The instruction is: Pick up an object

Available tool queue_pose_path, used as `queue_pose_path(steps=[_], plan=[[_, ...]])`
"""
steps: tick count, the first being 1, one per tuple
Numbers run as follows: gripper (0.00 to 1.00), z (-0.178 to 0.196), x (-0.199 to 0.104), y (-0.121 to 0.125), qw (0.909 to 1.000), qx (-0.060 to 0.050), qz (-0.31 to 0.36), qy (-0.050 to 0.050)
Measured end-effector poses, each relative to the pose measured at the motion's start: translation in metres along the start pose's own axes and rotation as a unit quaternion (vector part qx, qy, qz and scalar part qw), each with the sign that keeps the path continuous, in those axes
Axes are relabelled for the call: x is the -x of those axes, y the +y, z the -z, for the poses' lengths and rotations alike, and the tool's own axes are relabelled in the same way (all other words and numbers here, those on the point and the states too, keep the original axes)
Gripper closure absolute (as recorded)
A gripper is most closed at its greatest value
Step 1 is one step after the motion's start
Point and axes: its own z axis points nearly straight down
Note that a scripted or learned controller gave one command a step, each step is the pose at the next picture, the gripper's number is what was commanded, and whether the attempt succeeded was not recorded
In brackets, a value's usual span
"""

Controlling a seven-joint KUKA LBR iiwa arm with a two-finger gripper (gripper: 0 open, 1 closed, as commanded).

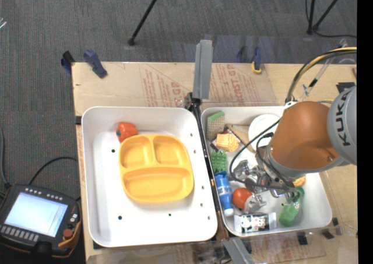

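My gripper (256,194) hangs low in the right bin (324,210), below the orange wrist band. It sits just over a red-orange ball (240,197) and close to a green bottle-like toy (289,211). A blue tube (222,189) lies to its left, with a green studded block (217,160) above that. A yellow striped toy (225,141), a green sponge (215,118) and a white round dish (263,126) lie further back. A small black-and-white box (254,222) rests at the bin's front edge.
The left bin (96,199) holds a yellow divided plate (156,167) and a red pepper toy (126,130) at its back left. A grey post (203,70) stands behind the bins. Cables loop at the arm's upper right. A teach pendant (38,216) lies on the floor at left.
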Motion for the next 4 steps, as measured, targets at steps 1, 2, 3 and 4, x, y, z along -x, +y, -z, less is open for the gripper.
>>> queue_pose_path(steps=[1, 2, 3, 4], plan=[[0.00, -0.004, 0.022, 0.001, 1.0000, 0.000, 0.000, 0.009], [0.00, -0.005, 0.034, -0.005, 0.9982, 0.000, 0.058, 0.011], [0.00, 0.000, 0.001, -0.005, 0.9989, 0.000, 0.046, 0.001], [1.00, 0.008, 0.001, -0.003, 0.9988, 0.003, 0.048, 0.005]])
